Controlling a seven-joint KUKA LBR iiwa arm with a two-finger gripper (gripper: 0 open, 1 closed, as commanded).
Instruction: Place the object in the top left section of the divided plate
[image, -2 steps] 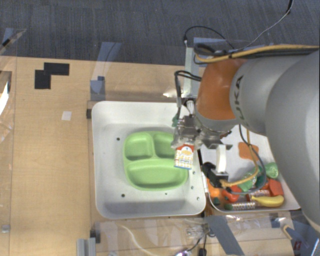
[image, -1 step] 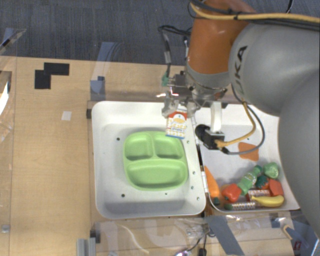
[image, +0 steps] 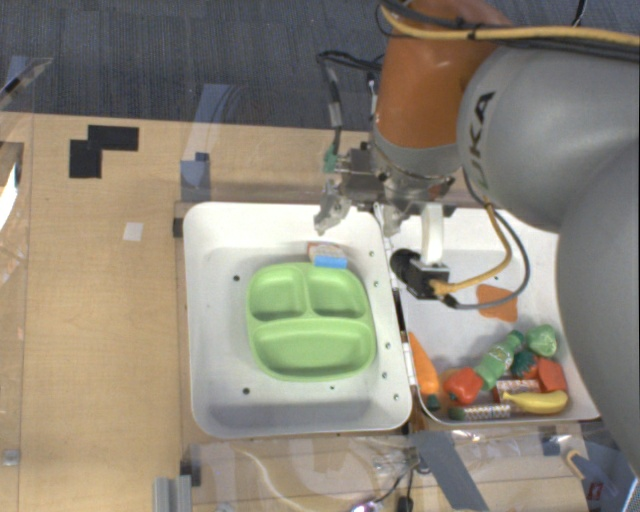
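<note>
arm (image: 530, 110) cut off at right, small box (image: 328, 258) partly hidden

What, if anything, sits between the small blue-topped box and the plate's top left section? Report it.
Nothing visible does. The small blue-topped box lies in the left bin against the far rim of the green divided plate, by its top right section. The top left section beside it looks bare. The gripper hangs just above the box.

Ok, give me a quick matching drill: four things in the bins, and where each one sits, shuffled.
Things:
1. green divided plate
2. carrot
3. banana
4. small blue-topped box

Places:
A. right bin, near corner
B. just beyond the plate's far rim
C. middle of the left bin
D. right bin, against its left wall

Pairs: 1-C, 2-D, 3-A, 4-B
</note>
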